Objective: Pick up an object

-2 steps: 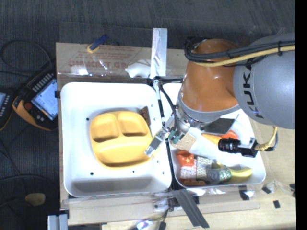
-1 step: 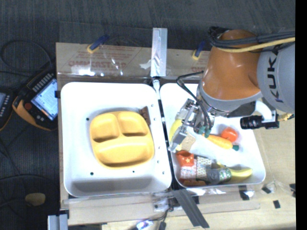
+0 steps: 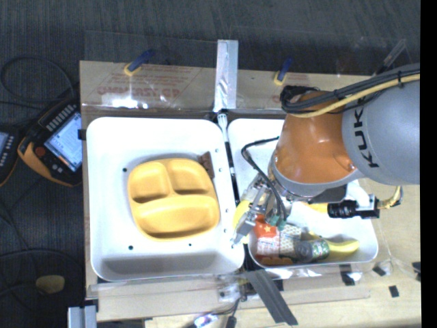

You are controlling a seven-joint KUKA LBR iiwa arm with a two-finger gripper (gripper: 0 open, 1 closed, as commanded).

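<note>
Two white bins sit side by side; the left bin (image 3: 102, 183), at frame centre-left, holds a yellow divided tray (image 3: 173, 197); the right bin (image 3: 239, 135) holds a cluster of packets (image 3: 287, 244) and a yellow banana (image 3: 345, 247) along its lower edge; the gripper (image 3: 263, 209) hangs just above the packets, its opening impossible to judge; the grey arm (image 3: 382, 135) fills the right of the frame.

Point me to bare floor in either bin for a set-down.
Left bin: bare strips all around the yellow tray, widest along its near wall. Right bin: crowded; the arm covers most of it, and objects pile at the near edge by the gripper.
</note>
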